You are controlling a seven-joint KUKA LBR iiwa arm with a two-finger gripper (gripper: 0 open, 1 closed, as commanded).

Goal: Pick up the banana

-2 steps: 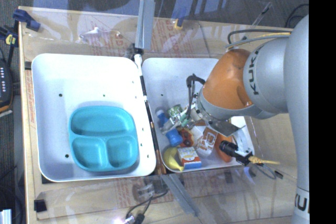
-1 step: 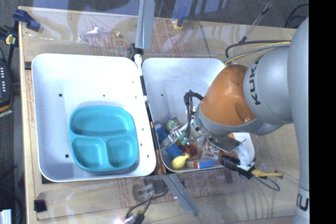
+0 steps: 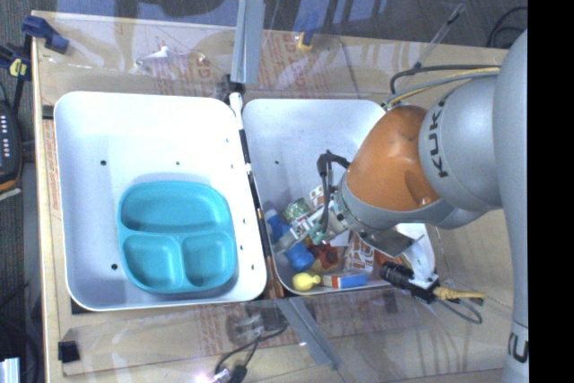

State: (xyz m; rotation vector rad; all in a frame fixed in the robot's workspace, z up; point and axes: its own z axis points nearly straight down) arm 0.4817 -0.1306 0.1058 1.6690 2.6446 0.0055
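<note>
A: Where's the banana?

B: Looks like the small yellow piece at the near edge of the right bin (image 3: 296, 126) — banana (image 3: 306, 282). Only partly in view and small, so the ID is a guess. It's touching an orange-and-blue box (image 3: 345, 281), and a blue toy (image 3: 299, 258) sits just above it.

A: Gripper?

B: Gripper (image 3: 325, 229) is down in the clutter, above the banana in the view. The wrist covers it, so I can't tell how wide it is or whether it has anything. Nothing yellow seen in it.

A: So how to get the grab right?

B: My take: it's over the wrong spot. Move toward the near wall, centre on the yellow, close across the short axis. The wall and box leave little room, so come in steep. Lift slowly and check that the yellow comes up.

A: Left bin?

B: Teal tray (image 3: 178, 235), irrelevant.
</note>
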